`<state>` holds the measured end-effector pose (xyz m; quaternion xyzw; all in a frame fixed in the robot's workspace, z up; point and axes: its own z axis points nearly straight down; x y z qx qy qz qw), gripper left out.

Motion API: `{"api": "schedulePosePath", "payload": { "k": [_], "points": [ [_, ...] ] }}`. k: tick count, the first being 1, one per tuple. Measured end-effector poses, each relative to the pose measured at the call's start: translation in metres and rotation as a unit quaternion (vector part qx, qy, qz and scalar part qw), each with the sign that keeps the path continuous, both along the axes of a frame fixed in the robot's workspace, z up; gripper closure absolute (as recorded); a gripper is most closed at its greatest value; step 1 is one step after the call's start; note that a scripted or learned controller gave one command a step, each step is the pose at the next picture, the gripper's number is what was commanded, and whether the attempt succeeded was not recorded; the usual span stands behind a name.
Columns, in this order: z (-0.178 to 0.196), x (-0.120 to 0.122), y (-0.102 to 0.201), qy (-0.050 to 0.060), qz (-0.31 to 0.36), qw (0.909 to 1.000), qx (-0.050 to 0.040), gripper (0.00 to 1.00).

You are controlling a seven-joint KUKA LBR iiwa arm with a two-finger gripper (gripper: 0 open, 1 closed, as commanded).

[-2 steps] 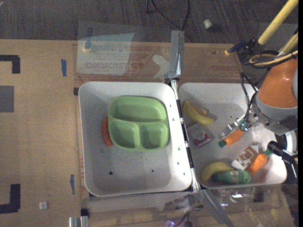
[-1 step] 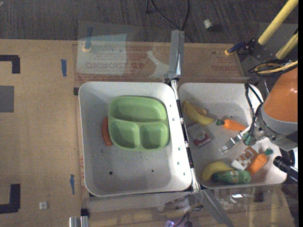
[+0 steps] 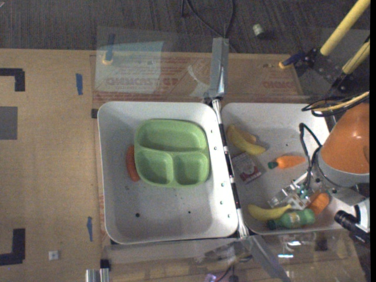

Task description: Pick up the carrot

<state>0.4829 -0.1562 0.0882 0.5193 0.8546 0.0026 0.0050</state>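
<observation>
Two shallow white bins stand side by side on the bench. The left bin [image 3: 111, 175] holds one green plate [image 3: 172, 152] with three compartments, which lies near the bin's far edge, and one orange thing [image 3: 132, 163] which lies against the plate's left rim, partly hidden under it; I cannot tell what it is. The right bin [image 3: 276, 131] holds more things. I count two bananas: one banana [image 3: 244, 140] near the bin's far left corner, and a second banana [image 3: 268, 211] near the near edge. One carrot [image 3: 288, 162] with a green end lies about in the middle of the bin, and nothing touches it. One small red and white packet [image 3: 248, 171] lies close to the left wall, between the two bananas. One green bottle [image 3: 292, 218] lies at the near edge, touching the second banana. Another small orange thing [image 3: 319, 202] lies just beside the bottle. The gripper [image 3: 291, 194] is low in the near right part of this bin, well apart from the carrot, between the carrot and the bottle. Whether it is spread or closed, I cannot tell.
</observation>
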Motion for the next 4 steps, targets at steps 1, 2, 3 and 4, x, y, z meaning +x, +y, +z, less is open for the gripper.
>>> {"api": "schedulePosePath", "payload": {
  "k": [1, 2, 3, 4],
  "points": [
    [0.000, 0.041, 0.008, 0.000, 0.012, 0.9999, -0.0014, 0.00],
    [0.000, -0.001, -0.064, 0.001, 0.033, 0.9995, -0.0013, 0.00],
    [0.000, 0.002, -0.007, 0.001, 0.213, 0.9770, -0.0034, 0.00],
    [0.000, 0.082, -0.004, 0.001, 0.229, 0.9734, -0.0026, 0.00]
  ]
}}
